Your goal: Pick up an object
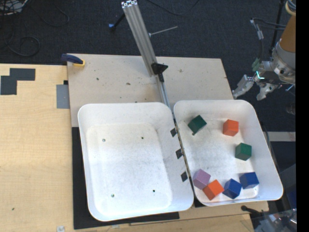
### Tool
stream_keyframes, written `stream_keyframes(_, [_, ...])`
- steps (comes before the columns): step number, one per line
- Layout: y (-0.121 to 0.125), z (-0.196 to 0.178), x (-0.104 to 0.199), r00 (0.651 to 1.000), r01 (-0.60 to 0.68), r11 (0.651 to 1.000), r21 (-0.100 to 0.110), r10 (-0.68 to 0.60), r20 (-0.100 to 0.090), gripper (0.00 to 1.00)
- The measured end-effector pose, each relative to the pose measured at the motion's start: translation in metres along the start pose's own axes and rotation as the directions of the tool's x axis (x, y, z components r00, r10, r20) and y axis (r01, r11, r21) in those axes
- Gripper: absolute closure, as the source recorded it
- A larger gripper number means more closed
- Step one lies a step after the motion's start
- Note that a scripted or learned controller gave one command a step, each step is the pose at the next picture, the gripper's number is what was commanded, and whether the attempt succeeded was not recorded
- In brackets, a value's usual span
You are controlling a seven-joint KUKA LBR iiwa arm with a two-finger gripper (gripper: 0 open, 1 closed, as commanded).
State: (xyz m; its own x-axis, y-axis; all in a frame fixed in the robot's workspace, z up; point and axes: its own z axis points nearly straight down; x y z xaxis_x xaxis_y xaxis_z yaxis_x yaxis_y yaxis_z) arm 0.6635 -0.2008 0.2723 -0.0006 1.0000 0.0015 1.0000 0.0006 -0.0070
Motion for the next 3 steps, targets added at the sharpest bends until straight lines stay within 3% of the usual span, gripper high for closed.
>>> stream_keyframes(1, [0.001, -0.003, 0.001, 1.000, 0.004, 1.000, -0.003, -0.004, 0.001, 0.00])
stream_keyframes(3, [-0.005, 0.108, 0.020, 1.000, 0.005, 1.000, 0.001, -0.005, 0.000, 0.00])
